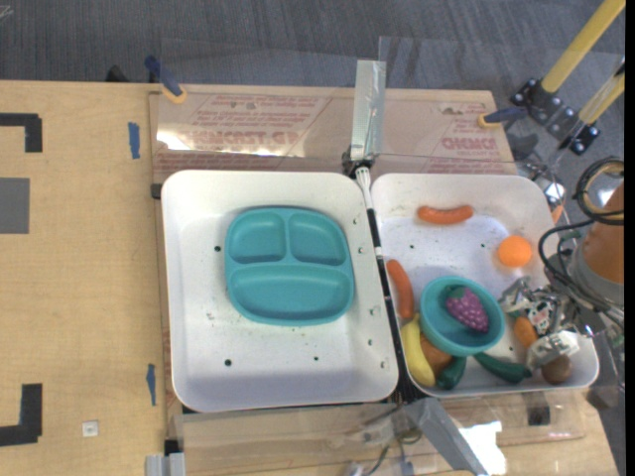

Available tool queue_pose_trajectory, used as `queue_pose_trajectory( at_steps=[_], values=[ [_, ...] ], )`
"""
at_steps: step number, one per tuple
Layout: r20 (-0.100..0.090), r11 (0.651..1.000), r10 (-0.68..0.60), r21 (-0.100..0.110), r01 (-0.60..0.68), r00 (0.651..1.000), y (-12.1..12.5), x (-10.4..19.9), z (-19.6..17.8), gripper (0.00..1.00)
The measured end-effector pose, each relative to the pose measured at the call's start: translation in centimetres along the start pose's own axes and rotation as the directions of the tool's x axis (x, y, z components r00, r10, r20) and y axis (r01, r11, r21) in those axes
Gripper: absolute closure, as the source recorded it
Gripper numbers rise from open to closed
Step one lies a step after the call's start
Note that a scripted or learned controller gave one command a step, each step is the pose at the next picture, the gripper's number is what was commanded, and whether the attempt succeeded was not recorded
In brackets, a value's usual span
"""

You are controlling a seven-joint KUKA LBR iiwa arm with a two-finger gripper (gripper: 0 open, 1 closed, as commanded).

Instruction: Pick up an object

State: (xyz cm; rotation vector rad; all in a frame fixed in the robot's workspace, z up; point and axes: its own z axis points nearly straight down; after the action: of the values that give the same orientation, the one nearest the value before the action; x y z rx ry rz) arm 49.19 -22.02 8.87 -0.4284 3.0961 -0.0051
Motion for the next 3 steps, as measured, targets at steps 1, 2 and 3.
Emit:
queue_pose_trajectory(
  at_steps=[1,2,3],
  values=[
    [0.001,0.983,-0.182,-0.002,0.182,0.983,0.1,0.0,0.0,0.00],
    [-0.002,0.961,-0.277,-0.001,0.277,0.961,-0.2,-0.4,0.0,0.00],
    [-0.006,0.947,-0.323,-0.004,0.323,0.947,-0.8,-1.7,0.0,0.00]
  ],
)
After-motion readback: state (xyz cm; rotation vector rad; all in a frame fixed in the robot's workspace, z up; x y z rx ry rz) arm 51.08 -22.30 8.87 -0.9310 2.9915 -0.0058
